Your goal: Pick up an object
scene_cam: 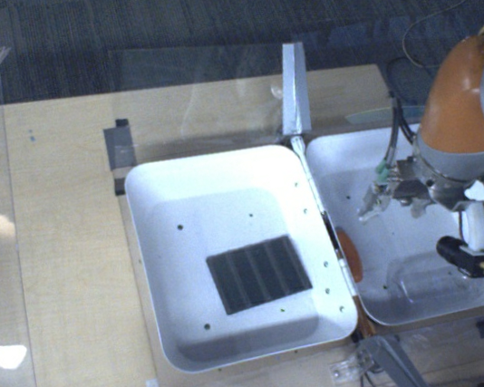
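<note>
The gripper [380,197] hangs over the right bin [351,156], whether spread or pinched I cannot tell. An orange object [351,254] lies against that bin's left wall. A dark ribbed mat [258,273] lies flat in the left bin [211,170].

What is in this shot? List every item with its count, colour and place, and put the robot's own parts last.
White bins: 2, white, side by side on the bench, left bin, right bin.
Ridged mat: 1, dark grey, flat on the left bin's floor.
Orange object: 1, orange-brown, at the right bin's left wall; too small to identify.
Clear object: 1, transparent, near the right bin's front; hard to make out.
Bench: 1, light wood, under both bins.
Arm: 1, grey with orange band, above the right bin.
Gripper: 1, metallic, over the right bin.
</note>
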Robot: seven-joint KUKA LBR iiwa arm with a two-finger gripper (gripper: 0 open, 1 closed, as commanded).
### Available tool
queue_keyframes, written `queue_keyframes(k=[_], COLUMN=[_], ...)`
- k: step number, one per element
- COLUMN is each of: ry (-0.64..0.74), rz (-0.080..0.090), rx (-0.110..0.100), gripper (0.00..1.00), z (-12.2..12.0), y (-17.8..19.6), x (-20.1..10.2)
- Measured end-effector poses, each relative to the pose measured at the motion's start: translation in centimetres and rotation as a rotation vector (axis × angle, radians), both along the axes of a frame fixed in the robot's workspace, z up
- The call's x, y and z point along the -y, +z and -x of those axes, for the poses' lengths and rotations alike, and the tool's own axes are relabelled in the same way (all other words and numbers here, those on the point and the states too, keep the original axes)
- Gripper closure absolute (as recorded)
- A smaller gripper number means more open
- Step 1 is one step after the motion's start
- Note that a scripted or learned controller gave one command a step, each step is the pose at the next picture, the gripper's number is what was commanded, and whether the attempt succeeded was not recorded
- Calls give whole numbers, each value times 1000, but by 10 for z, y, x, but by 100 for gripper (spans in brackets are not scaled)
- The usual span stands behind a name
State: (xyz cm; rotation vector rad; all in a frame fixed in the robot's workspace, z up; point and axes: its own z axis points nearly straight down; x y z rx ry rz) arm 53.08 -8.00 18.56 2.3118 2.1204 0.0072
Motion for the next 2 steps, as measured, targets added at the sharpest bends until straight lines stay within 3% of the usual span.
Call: queue_keyframes(k=[1,2], ry=[62,170], rz=[1,3], rx=[-3,6], gripper=[0,0], z=[-19,-23], y=[-32,-96], x=[82,37])
